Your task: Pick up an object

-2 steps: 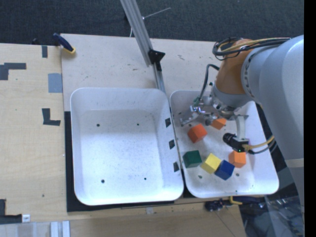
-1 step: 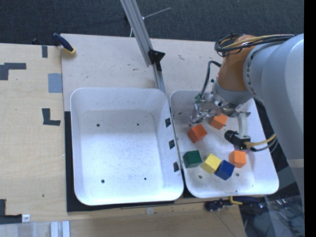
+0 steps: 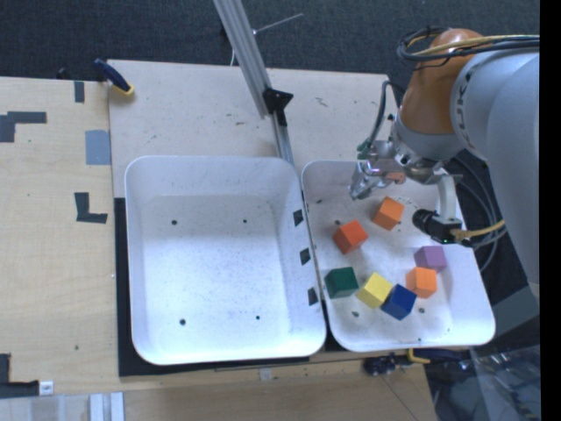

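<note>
a: what could go wrong here?
b: the gripper (image 3: 364, 185) hangs over the right bin's (image 3: 456, 323) top-left corner, near the wall; i'd guess it closes on nothing or clips that wall. can't tell its state.
a: contents?
b: 7 cubes in the right bin, the nearest an orange cube (image 3: 387, 212). left bin (image 3: 140, 182) bare.
</note>
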Tool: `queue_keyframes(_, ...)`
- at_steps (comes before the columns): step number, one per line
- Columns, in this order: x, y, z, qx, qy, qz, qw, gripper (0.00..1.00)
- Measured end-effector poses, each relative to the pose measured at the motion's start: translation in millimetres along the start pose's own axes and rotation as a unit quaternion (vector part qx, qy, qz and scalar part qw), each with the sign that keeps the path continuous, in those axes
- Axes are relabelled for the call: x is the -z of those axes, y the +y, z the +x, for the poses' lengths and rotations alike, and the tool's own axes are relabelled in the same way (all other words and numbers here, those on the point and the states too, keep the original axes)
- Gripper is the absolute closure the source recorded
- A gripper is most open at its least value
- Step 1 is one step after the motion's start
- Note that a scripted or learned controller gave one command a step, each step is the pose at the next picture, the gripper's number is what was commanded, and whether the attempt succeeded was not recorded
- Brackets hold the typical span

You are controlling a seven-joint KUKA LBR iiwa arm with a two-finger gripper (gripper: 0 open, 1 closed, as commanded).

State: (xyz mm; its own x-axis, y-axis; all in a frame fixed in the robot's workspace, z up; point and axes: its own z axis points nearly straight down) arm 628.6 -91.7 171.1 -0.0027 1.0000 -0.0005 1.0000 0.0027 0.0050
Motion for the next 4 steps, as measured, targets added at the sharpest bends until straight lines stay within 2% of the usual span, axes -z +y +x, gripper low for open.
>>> queue_keyframes(2, 113.9, 10.7, 0.1, 0.000, 0.000, 0.000, 1.0000, 1.00)
queue_keyframes(3, 108.7, 3.9, 54.8, 0.002, 0.001, 0.003, 1.0000, 1.00)
queue_keyframes(4, 94.4, 14.2, 115.4, 0.002, 0.001, 0.003, 1.0000, 1.00)
